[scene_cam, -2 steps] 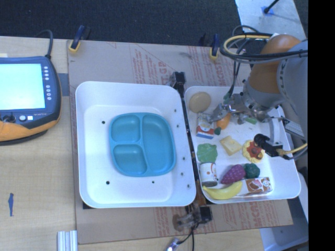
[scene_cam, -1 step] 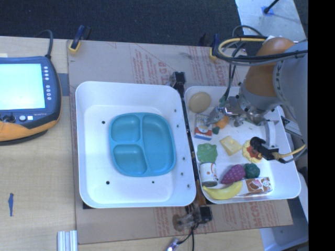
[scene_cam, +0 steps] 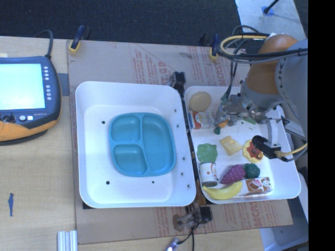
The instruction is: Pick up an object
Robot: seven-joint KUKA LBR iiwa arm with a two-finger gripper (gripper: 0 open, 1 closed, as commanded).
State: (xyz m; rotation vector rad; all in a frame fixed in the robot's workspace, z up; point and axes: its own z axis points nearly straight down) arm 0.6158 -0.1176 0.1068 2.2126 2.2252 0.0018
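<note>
The right bin (scene_cam: 287, 163) holds several toy foods. Among them are a tan round bun (scene_cam: 200, 101), a green leafy piece (scene_cam: 207, 152), a yellow cheese wedge (scene_cam: 230, 144), a small can (scene_cam: 208, 173), purple grapes (scene_cam: 234, 173) and a banana (scene_cam: 222, 191). A green broccoli (scene_cam: 252, 170), a red and yellow piece (scene_cam: 252, 150) and a small printed box (scene_cam: 259, 185) lie nearer the right wall. My gripper (scene_cam: 226, 119) hangs low over the bin's upper middle, just right of a clear item (scene_cam: 207, 120) and above the cheese wedge. A small orange bit shows right at the gripper's tip.
The left bin (scene_cam: 89, 140) carries a blue divided plate (scene_cam: 142, 144). A teach pendant (scene_cam: 26, 95) with a lit screen lies on the bench at far left. The arm's orange band (scene_cam: 272, 48) and its cables rise over the right bin's far right corner.
</note>
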